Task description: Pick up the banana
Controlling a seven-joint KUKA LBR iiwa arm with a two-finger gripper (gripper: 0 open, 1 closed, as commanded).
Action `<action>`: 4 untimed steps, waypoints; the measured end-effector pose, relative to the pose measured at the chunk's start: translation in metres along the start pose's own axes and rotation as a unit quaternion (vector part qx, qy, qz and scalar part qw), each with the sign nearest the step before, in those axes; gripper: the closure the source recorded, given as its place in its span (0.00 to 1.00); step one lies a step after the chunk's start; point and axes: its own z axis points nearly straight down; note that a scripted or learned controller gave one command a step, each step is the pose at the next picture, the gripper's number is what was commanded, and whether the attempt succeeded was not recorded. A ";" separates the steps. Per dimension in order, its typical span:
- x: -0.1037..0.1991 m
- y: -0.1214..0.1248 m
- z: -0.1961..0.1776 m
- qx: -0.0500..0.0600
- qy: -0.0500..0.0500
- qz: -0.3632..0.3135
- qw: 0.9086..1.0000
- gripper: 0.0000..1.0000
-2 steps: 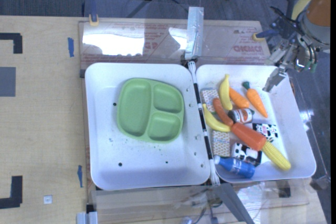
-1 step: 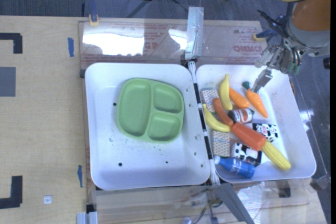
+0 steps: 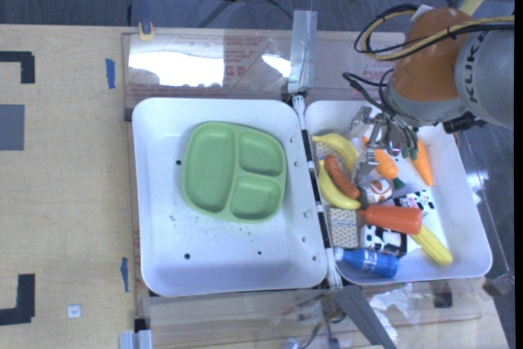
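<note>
The banana [image 3: 337, 167] lies by the left wall of the right bin [image 3: 474, 200], touching a hot dog [image 3: 341, 178]. The gripper [image 3: 377, 149] hangs just beside it; whether its fingers are open, I cannot tell. A descent may catch the hot dog instead.

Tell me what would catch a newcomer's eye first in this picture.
Probably the green plate, alone in the left bin. Next, the right bin, crowded with toy food: a banana at its left wall, a carrot and a blue bottle near the front. The arm hangs its end effector over that pile.
</note>
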 end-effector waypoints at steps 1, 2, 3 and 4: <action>0.006 0.025 -0.098 0.000 -0.001 -0.101 0.995 0.00; -0.016 -0.014 -0.023 0.000 0.001 0.050 0.999 0.00; -0.010 0.014 0.001 0.003 0.006 0.032 0.999 0.00; 0.053 0.051 -0.097 0.000 0.002 0.030 1.000 0.00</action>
